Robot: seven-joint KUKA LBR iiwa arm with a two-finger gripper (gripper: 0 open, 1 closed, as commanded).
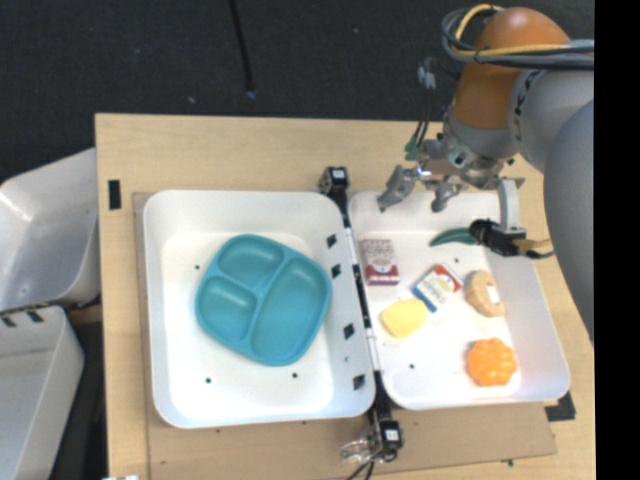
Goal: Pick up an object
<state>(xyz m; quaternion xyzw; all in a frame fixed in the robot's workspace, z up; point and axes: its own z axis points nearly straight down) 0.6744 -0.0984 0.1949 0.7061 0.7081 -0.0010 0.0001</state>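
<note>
Green pepper [458, 236] lies lengthwise left-right, near gripper [415, 194].

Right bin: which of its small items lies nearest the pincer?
The green pepper-shaped piece, at the bin's far edge just below the pincer; the orange fruit lies farthest.

floor [200, 38]: dark, speckled | bench [250, 153]: light wood | white housing [40, 238]: left
</note>
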